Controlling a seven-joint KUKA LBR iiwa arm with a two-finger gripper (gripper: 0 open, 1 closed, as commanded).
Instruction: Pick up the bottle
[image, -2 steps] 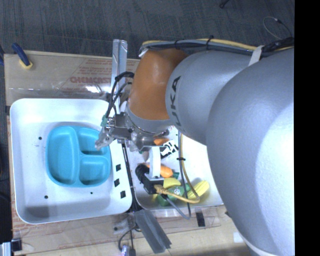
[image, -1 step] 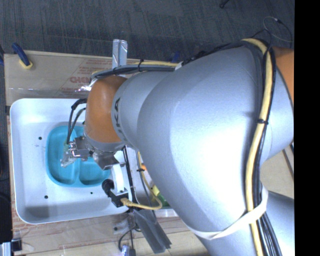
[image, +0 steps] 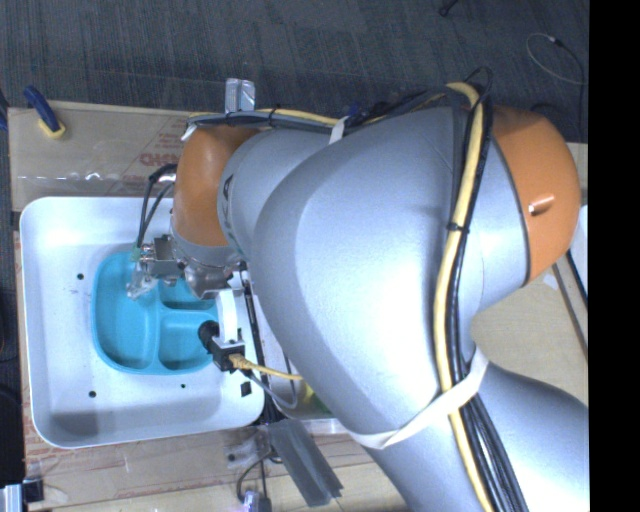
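- Claw hangs low over the blue tray, at its upper compartment. Whether it is spread or pressed together I cannot tell, since metal fittings and cables crowd it.
- Where the bottle lies from the claw cannot be read. The tray's bare parts carry nothing bottle-like, and the ground to the right is hidden under the arm.
- A pale greenish sliver peeps out at the arm's lower edge, right of the tray. It may be the bottle, but that is a guess, and its long axis cannot be told.
- The tray sits in the left bin, toward its right wall.
- The arm reaches in from the right and bends sharply down at the orange band, so the wrist points nearly straight at the bin floor.
- The bench shows as a brown strip above the bin.
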